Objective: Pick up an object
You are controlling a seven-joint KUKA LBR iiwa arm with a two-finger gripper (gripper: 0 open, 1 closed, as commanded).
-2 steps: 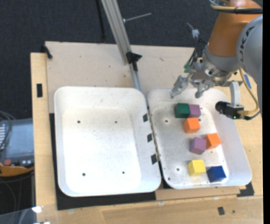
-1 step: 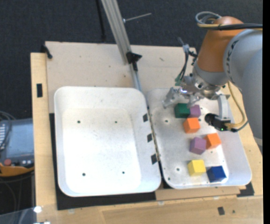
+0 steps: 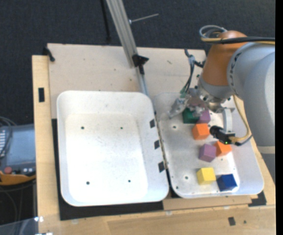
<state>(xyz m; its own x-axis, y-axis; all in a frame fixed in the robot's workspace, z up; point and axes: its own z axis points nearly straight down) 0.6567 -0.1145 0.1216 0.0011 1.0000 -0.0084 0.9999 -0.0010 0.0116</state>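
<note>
Gripper (image 3: pixel 192 106) hanging low over right bin (image 3: pixel 180 146), at green block (image 3: pixel 189 116); jaw state impossible to tell. Orange, purple, yellow, blue blocks lying nearby.

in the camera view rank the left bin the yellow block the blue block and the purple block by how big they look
1. left bin, by far the largest.
2. blue block, yellow block and purple block: these look about alike, so I won't rank them.
</note>
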